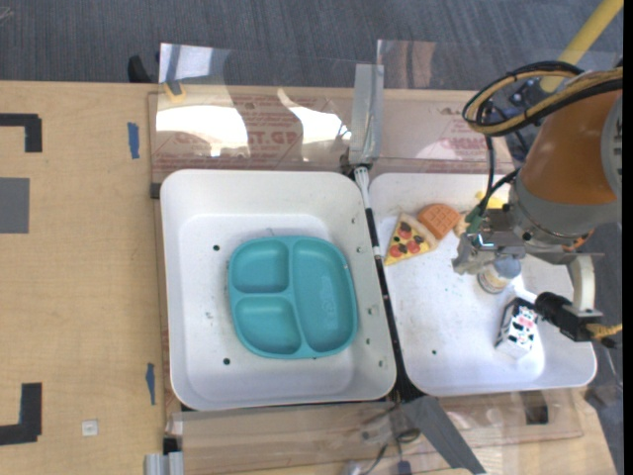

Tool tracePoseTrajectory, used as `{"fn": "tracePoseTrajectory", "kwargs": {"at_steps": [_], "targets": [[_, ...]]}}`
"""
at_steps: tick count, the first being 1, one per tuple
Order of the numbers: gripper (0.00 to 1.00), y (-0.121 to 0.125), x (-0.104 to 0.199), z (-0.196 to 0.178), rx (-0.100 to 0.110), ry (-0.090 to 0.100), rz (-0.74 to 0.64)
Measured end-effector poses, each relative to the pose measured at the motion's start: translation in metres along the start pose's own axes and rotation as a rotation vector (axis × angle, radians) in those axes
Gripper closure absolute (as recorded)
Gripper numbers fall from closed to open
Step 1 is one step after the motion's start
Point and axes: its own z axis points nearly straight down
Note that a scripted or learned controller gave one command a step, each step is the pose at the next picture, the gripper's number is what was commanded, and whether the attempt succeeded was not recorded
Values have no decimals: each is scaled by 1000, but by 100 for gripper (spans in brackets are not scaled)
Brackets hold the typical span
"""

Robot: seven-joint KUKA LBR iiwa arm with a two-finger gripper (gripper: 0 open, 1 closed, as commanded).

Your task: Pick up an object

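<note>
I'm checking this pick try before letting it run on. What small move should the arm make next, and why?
Probably a short straight descent. The gripper hangs in the right bin above a small round pale object, with nothing visibly between its fingers. The pizza slice toy, the orange toy and the black-and-white toy all lie apart from it, so the round object looks like the nearest target.

grey arm [554, 211], broad orange band [569, 151], looped black and yellow cables [514, 92], metallic wrist [495, 245]

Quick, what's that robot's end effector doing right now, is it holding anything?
End effector: low over the right bin, near the pizza slice toy; open or closed cannot be told, and nothing is visibly held.
</note>
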Motion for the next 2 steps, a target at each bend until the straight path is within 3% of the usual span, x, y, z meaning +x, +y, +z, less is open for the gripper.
{"fn": "tracePoseTrajectory", "kwargs": {"at_steps": [1,2], "targets": [[0,0,2,1,1,2,-4],[0,56,-34,110,1,0,-2]]}}
